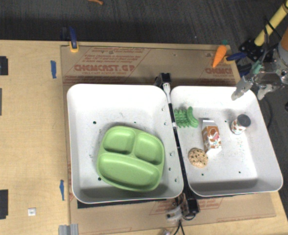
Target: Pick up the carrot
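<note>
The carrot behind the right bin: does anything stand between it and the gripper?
Nothing visible does. The carrot lies on the cardboard beyond the right bin's far rim, and the gripper hangs to its right with only bare board between them.

Arm (286, 38) cropped at right edge

We see the carrot (219, 56) lying on the cardboard beyond the right bin (261, 177). Our gripper (249, 89) hangs open over that bin's far right corner, well apart from it.
</note>
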`<action>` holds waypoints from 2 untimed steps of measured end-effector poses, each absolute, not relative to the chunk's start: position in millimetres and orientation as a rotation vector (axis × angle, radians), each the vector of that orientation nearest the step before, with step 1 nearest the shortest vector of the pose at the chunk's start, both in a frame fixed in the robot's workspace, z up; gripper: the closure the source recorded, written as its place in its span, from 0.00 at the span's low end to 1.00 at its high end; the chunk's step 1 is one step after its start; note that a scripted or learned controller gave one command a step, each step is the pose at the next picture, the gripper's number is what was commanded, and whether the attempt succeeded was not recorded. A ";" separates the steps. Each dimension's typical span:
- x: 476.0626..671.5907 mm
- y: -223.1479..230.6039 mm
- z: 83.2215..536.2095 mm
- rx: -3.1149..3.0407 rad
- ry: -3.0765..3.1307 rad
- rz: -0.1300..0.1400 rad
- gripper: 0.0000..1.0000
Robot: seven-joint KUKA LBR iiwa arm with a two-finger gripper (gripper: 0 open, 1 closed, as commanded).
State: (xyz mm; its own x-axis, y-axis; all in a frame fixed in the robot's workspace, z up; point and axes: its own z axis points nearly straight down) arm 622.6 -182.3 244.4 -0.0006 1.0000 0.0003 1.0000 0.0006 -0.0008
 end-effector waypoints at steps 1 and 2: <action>635.4 -200.6 170.0 -2.488 -1.912 0.004 0.00; 577.5 -161.3 157.1 -2.509 -1.887 0.002 0.00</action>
State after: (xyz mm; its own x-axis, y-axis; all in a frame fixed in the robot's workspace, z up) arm 577.5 -161.3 157.1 0.2774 0.9607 0.0005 0.9607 -0.2774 -0.0024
